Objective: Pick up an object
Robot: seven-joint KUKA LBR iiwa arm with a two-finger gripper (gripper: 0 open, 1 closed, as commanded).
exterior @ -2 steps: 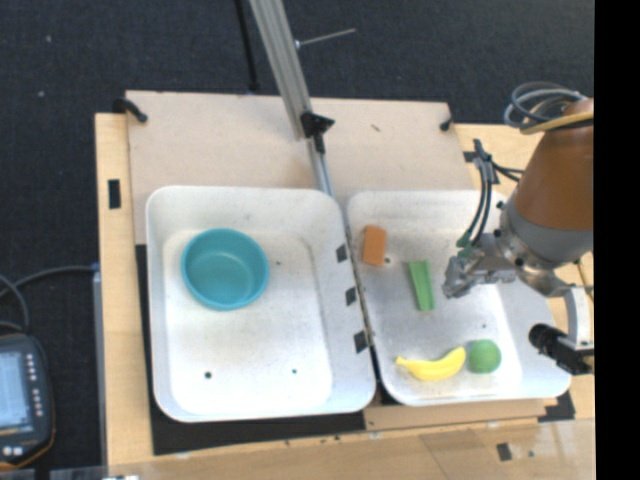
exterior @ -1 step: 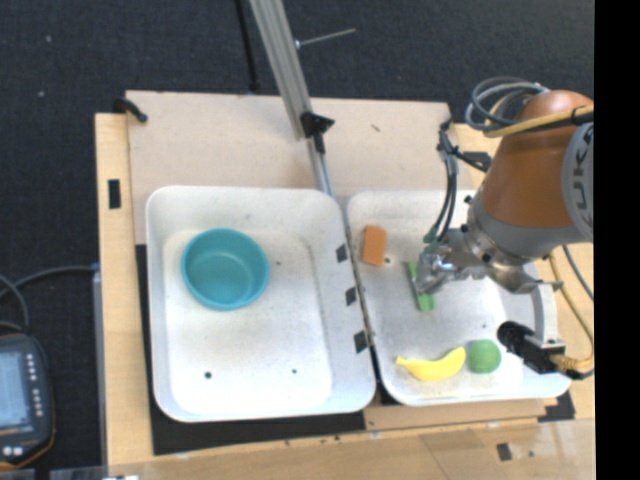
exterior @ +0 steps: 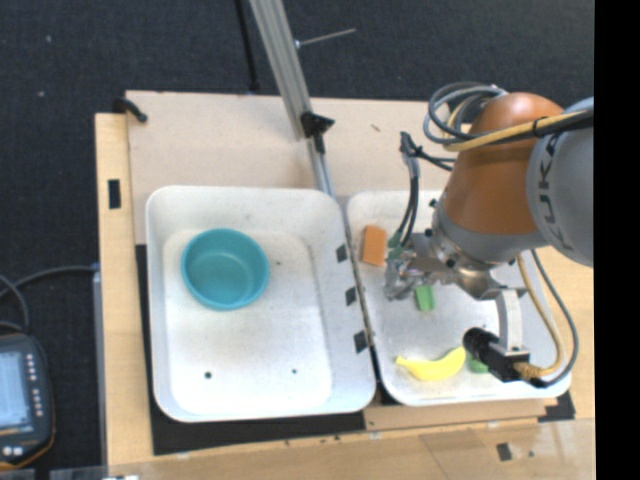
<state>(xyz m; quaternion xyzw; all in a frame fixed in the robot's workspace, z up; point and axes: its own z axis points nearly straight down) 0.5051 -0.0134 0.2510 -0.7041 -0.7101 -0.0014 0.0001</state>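
My gripper [exterior: 405,280] hangs over the middle of the right bin [exterior: 452,393], below the orange wrist band. A small green piece [exterior: 425,297] lies just to its right, close to the fingers; whether they touch it I cannot tell. An orange block [exterior: 373,245] sits near the bin's left wall, up and left of the gripper. A yellow banana [exterior: 432,367] rests near the front edge, with a green object [exterior: 477,366] partly hidden beside it. A teal bowl [exterior: 225,268] stands in the left bin [exterior: 250,378].
A metal pole [exterior: 285,68] slants up from behind the bins' divider. Black clips [exterior: 352,296] line the divider. Cables and a black fitting [exterior: 495,353] trail from the arm over the right bin's front right corner.
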